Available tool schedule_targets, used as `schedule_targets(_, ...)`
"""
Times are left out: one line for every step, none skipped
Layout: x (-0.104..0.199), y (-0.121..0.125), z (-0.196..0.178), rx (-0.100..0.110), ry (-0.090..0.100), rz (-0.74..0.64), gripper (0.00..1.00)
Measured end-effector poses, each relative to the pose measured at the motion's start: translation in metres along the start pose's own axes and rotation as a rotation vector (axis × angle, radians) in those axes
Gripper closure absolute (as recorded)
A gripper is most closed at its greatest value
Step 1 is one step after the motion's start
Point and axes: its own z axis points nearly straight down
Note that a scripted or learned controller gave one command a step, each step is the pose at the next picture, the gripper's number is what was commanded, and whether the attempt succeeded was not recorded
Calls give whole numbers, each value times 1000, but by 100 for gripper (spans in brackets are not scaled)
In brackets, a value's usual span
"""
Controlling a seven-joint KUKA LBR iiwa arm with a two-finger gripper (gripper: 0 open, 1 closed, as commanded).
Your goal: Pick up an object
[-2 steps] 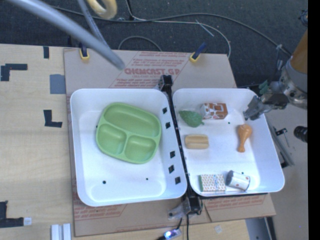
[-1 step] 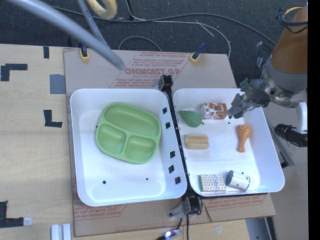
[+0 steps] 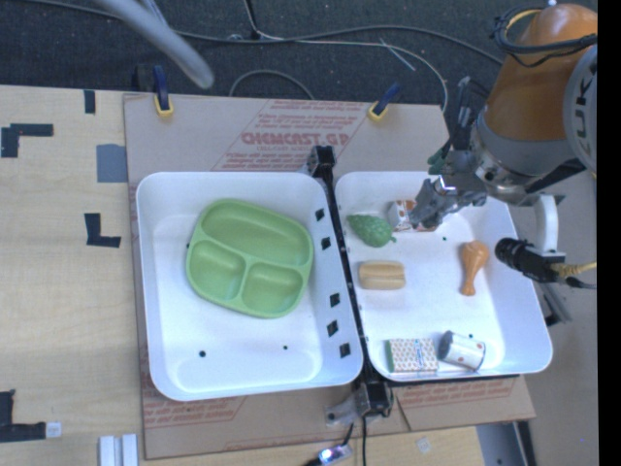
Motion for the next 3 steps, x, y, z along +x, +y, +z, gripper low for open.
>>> schedule_targets(53, 4, 10, 1, 0, 0, 100)
schedule_targets(96, 19, 21, 1, 0, 0, 100)
schedule_targets(149, 32, 37, 1, 0, -1, 100)
